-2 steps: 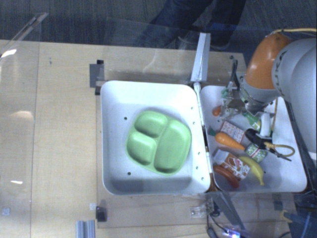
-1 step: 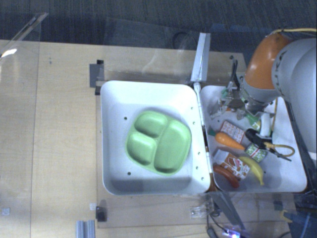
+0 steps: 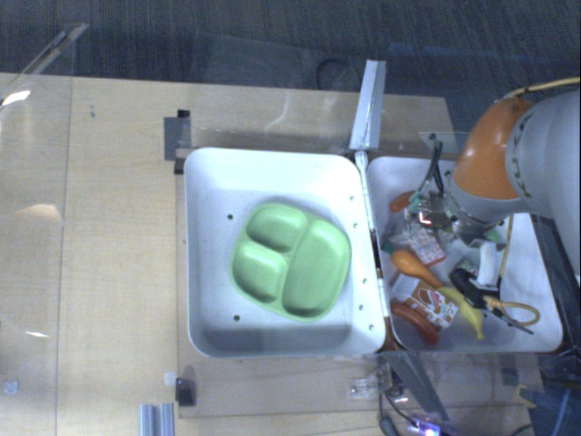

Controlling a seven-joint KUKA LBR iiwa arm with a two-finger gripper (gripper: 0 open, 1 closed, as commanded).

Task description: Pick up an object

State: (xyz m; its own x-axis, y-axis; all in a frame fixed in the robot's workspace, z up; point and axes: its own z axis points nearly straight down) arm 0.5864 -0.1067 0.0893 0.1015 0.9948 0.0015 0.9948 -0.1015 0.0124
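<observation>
From above, the gripper (image 3: pixel 427 214) sat low in the right bin (image 3: pixel 536 284), over a heap of small things: an orange carrot-shaped toy (image 3: pixel 416 266), a yellow banana (image 3: pixel 470 316), a printed packet (image 3: pixel 434 303). Whether the fingers were spread could not be told. The left bin (image 3: pixel 209 243) held a smooth green divided plate (image 3: pixel 292 260). The counter (image 3: pixel 100 262) was pale wood.

Grey arm reaching in from the right, end effector (image 3: pixel 436 214) lowered — wrist bent downward
</observation>
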